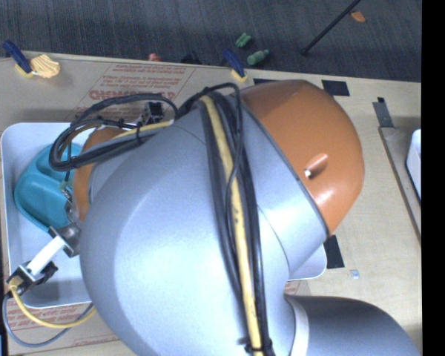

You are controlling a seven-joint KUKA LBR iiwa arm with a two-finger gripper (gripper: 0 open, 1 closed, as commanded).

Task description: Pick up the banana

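Note:
My grey arm (208, 243) with its orange band (311, 147) hangs low over the left white bin (11, 147) and covers most of it. Black and yellow cables (233, 199) run along the arm's top. At the arm's left edge a teal rounded object (38, 191) lies in the bin, partly under the arm. Whatever lies beneath the arm, the wrist's end included, is hidden.
A white and black connector (41, 262) with a yellow cable (52, 316) sticks out at the bin's lower left. Brown cardboard (133, 76) lines the bench behind the bin. A blue clamp (18, 56) and small green items (251, 49) lie at the back.

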